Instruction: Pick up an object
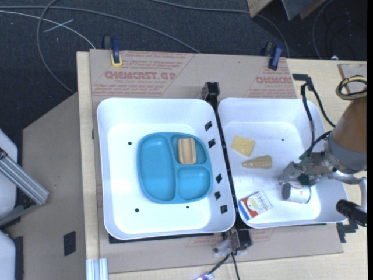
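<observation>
Nearest the camera, a carton [254, 205] lies at the right bin's [265, 112] front edge, a white cylinder [297, 193] just behind it directly beneath the gripper [293, 177], grip undeterminable; two wedges [243, 145] lie beyond, a tray [157, 168] in the left bin [116, 127].

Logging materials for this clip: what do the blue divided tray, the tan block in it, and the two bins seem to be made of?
The blue three-compartment tray looks like moulded plastic: uniform colour, rounded edges, soft sheen. The tan rectangular block in its upper right compartment looks like unfinished wood, matte with faint streaks, though that is uncertain. The two shallow white bins appear to be smooth, glossy plastic.
</observation>
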`<action>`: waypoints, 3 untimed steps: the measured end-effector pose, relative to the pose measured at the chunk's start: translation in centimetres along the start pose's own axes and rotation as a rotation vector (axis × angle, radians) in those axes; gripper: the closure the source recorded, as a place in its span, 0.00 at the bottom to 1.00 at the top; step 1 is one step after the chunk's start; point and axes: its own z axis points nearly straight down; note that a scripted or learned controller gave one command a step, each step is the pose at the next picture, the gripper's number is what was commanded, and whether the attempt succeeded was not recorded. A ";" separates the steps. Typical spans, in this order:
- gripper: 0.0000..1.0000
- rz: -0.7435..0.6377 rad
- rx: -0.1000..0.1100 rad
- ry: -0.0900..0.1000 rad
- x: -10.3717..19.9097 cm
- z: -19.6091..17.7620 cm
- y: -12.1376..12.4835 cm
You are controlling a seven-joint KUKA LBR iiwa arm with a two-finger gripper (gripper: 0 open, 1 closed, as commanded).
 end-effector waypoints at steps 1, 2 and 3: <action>1.00 0.000 -0.006 -0.002 0.0 -1.3 0.1; 1.00 -0.002 -0.011 -0.005 0.1 -7.7 0.5; 1.00 -0.002 -0.012 -0.005 0.1 -12.9 0.7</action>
